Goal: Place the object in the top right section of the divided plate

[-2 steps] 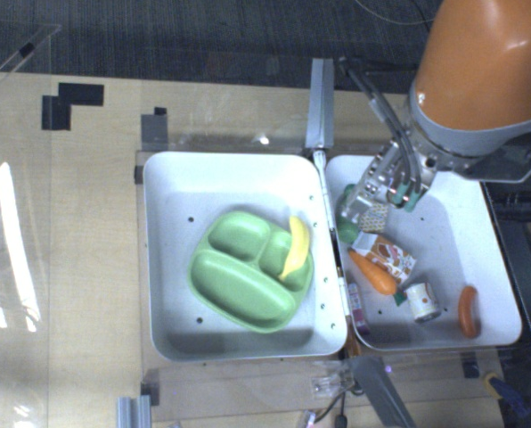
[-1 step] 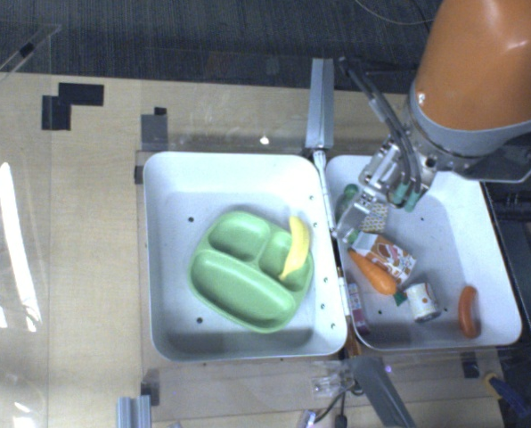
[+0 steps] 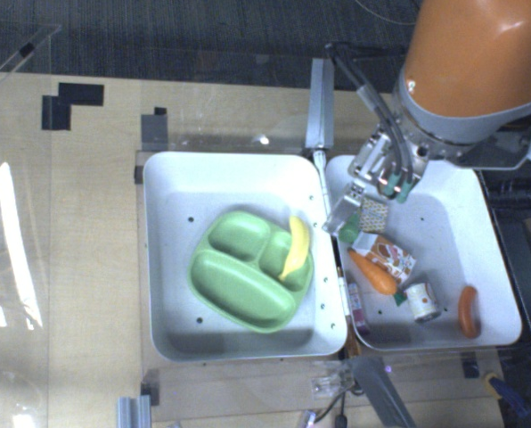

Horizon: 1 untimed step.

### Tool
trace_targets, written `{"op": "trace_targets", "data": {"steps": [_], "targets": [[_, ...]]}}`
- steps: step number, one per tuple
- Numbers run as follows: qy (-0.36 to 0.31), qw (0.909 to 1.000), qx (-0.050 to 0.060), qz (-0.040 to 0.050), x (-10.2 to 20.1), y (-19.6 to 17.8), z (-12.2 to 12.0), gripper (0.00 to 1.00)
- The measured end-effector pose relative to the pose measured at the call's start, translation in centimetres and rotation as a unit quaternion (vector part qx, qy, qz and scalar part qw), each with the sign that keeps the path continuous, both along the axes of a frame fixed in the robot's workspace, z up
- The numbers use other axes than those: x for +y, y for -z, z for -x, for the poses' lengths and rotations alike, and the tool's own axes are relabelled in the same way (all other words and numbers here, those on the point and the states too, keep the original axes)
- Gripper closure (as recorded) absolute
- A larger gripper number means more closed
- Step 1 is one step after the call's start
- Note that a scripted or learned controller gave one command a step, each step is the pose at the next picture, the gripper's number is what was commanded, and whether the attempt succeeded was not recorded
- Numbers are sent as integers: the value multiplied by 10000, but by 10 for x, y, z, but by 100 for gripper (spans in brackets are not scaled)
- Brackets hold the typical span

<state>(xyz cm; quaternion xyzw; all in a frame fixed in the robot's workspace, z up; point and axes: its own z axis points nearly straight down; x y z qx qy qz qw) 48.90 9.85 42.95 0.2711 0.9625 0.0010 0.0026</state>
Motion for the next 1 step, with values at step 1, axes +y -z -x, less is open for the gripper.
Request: {"op": "trace_targets", "data": {"steps": [1], "targets": [[-2,10000,0,-1,0,0,0,0]]}}
